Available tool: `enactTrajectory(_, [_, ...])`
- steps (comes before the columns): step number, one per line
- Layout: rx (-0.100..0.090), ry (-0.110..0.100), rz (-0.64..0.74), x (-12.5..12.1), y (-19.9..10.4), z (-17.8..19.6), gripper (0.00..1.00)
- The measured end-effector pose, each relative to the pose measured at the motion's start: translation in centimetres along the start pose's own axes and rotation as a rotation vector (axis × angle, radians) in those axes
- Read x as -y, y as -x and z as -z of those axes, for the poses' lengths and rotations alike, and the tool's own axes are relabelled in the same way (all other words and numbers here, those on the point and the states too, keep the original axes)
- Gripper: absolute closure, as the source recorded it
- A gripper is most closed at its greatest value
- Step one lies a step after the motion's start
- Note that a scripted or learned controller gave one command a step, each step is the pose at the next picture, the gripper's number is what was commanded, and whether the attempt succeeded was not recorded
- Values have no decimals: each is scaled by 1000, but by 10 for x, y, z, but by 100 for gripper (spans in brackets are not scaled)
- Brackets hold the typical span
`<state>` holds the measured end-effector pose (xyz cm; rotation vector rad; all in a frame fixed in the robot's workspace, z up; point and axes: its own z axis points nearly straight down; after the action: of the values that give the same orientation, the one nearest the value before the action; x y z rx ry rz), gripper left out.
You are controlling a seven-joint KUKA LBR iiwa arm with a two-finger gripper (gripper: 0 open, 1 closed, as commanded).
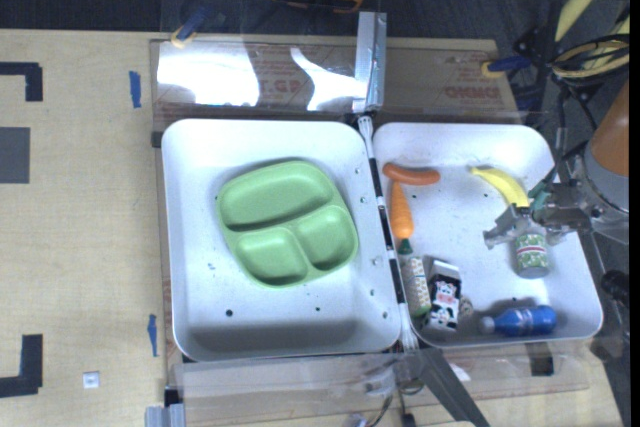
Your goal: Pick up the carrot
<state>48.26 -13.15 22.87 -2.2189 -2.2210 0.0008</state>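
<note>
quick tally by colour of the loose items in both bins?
Green: 2, divided plate, small jar
Orange: 2, carrot, hot dog
Yellow: 1, banana
Blue: 1, bottle
Black and white: 1, carton
Total: 7

Arm enters from right edge of view, mid-height; orange band and grey link visible at frame edge. Wrist angled leftward and down. Gripper (520,225) low over right portion of right bin, metal finger assembly pointing left, dark cabling running along wrist. Fingers small and cluttered against background; spread between them not readable. Nothing visibly clamped between fingers. Rest of arm cut off by frame edge.
</note>
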Motion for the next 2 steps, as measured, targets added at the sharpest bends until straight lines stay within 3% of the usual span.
enactTrajectory(1, [2,9,310,-38,-27,-141,0])
enactTrajectory(2, [1,2,149,-59,-108,-44,0])
